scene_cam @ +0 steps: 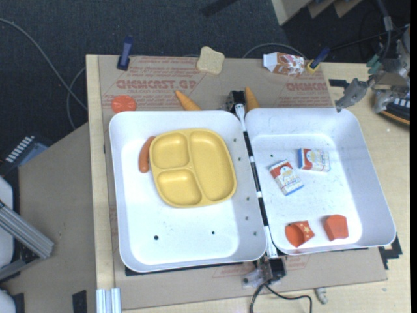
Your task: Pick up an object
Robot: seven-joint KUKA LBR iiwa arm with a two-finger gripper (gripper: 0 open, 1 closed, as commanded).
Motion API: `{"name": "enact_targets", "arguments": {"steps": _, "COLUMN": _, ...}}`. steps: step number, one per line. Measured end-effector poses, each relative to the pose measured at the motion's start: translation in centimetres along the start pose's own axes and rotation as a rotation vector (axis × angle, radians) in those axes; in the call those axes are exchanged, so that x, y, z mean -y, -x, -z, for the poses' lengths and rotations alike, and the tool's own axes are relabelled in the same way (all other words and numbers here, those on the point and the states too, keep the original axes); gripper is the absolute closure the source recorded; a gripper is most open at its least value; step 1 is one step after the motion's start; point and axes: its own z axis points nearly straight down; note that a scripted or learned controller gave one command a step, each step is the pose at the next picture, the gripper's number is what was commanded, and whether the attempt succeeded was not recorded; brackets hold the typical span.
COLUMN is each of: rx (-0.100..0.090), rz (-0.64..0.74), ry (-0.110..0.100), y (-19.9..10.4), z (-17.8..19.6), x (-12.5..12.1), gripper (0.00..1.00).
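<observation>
Camera view: gripper [345, 98] at far corner of right bin [365, 142], above rim; open-or-clenched state cannot be told, nothing seen held

Blue carton [314, 160] is closest candidate to gripper, lying flat on bin floor; red carton [287, 177] just beyond it, apart

Handling judgement: cartons likely light, thin-walled, crushable; take across short sides, gentle squeeze

Two orange blocks [300, 233] farther from gripper; probably stiff, light, easier to pinch across flat faces

Sausage [144, 155] farthest off, tight against yellow plate [193, 167]: poor clearance
</observation>
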Motion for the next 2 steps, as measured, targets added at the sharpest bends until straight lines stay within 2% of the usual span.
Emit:
{"name": "enact_targets", "arguments": {"steps": 1, "rx": -0.002, "rz": 0.001, "ry": -0.003, "y": -7.1, "z": -12.9, "x": 0.3, "gripper": 0.0}}
{"name": "enact_targets", "arguments": {"steps": 2, "rx": 0.003, "rz": 0.0, "ry": 0.008, "y": -9.7, "z": -19.4, "x": 1.4, "gripper": 0.0}}
